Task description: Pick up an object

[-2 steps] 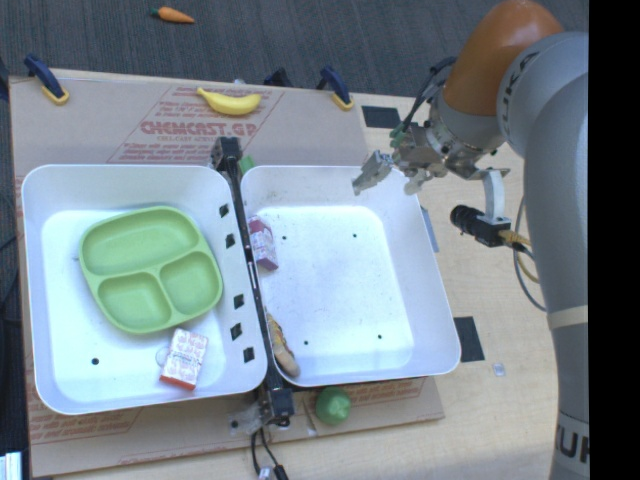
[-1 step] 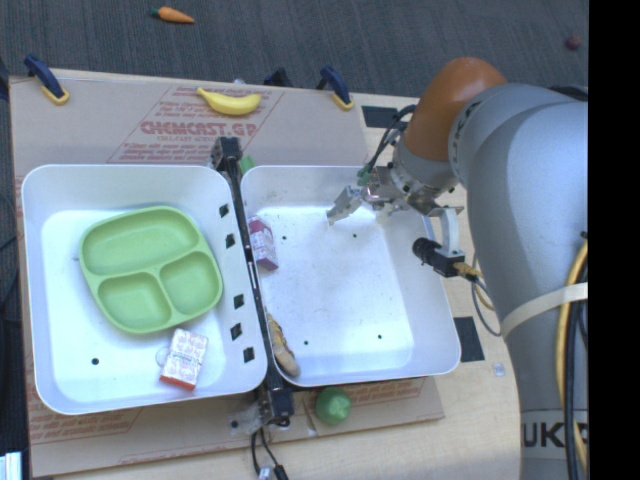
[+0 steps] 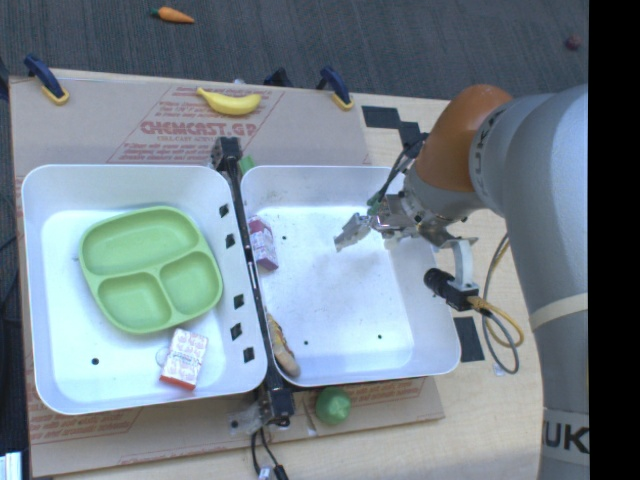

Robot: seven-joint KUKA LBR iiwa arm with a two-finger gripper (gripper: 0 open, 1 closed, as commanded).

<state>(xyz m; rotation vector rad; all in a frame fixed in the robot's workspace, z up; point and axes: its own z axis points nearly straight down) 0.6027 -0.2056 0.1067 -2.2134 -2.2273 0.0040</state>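
Two candidates lie along the right bin's [image 3: 400, 353] left wall, well apart from my gripper [image 3: 352, 232]: a light, crinkly red-white packet [image 3: 262, 242], best pinched across its width, and a tan piece [image 3: 281, 348].

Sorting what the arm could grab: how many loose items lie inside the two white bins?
4. Left bin: green divided plate and a red-white packet. Right bin: a reddish wrapped item and a tan object, both along its left wall. Others may hide under the arm.
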